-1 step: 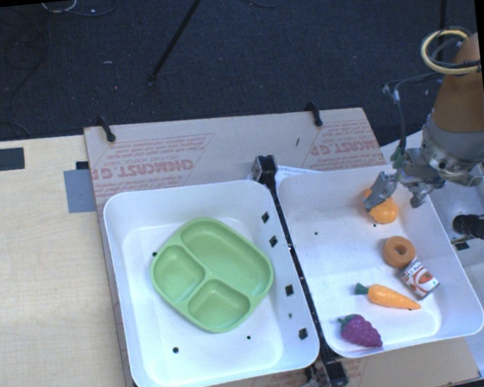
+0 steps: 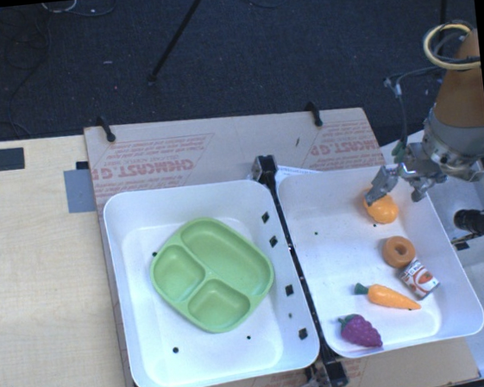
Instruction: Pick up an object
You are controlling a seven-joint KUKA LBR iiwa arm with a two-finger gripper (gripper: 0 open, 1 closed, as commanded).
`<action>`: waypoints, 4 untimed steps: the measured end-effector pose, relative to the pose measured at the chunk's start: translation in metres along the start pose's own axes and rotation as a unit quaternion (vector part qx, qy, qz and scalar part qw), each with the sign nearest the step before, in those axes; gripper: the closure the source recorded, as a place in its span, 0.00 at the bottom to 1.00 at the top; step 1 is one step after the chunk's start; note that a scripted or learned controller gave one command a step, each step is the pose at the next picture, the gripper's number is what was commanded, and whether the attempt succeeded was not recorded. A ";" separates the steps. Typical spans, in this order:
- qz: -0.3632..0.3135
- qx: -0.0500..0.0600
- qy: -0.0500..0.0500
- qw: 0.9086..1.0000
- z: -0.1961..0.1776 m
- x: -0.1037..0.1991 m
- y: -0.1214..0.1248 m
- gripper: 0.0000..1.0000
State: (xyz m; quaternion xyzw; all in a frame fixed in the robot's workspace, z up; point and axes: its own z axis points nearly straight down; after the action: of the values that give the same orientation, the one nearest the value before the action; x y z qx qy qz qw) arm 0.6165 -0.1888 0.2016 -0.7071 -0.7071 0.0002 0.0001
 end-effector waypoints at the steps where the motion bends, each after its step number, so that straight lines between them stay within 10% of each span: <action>1: 0.000 0.002 0.000 1.000 0.046 -0.005 0.004 0.00; 3: -0.002 0.002 0.001 1.000 0.116 0.001 0.003 0.00; 4: -0.002 0.002 0.001 1.000 0.104 0.001 0.004 1.00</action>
State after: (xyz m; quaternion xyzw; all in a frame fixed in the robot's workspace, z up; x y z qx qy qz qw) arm 0.6201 -0.1878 0.0977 -0.7055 -0.7087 0.0013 0.0021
